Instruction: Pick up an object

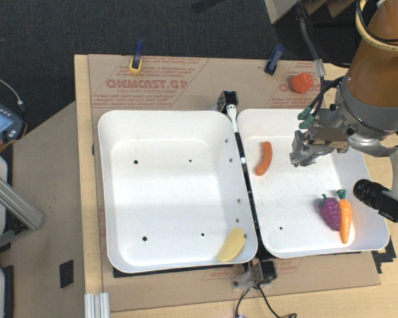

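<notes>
My gripper (pixel 304 155) hangs over the upper middle of the right bin (pixel 285 240), just right of an orange sausage (pixel 263 158) that lies on the bin floor near the left wall. I see nothing held in it. A purple bunch of grapes (pixel 330 212) and an orange carrot (pixel 345 220) lie side by side at the bin's lower right, below the gripper. In the left bin (pixel 159 177), a pale yellow banana piece (pixel 231 245) rests in the lower right corner.
A red-orange tomato-like thing (pixel 301 83) sits on the cardboard behind the right bin, outside it. Blue clamps (pixel 138 55) (pixel 274 58) stand at the board's far edge. A black clip (pixel 227 101) joins the bins at the top of their shared wall.
</notes>
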You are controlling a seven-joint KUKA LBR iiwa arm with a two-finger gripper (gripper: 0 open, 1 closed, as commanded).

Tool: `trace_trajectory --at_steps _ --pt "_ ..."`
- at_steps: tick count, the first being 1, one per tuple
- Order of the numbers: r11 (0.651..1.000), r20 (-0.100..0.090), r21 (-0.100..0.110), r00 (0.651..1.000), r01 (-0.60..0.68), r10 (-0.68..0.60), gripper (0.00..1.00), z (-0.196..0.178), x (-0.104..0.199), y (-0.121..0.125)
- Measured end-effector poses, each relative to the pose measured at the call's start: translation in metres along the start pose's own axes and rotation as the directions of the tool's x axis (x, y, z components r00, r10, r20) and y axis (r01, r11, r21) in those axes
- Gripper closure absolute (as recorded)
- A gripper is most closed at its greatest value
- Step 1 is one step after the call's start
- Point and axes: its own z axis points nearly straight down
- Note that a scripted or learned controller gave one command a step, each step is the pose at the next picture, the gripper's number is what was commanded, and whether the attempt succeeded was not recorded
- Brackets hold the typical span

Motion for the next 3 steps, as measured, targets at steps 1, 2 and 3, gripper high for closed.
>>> trace_trajectory --at_steps 1,2,3 --pt "1.000 -0.002 -0.013 1.000 0.009 -0.009 1.00 -0.048 0.063 0.000" --pt "1.000 0.000 -0.011 1.000 0.001 -0.001 1.00 -0.067 0.031 0.000" --pt "1.000 -0.001 -0.002 1.000 0.002 -0.002 1.00 0.005 0.041 0.000"
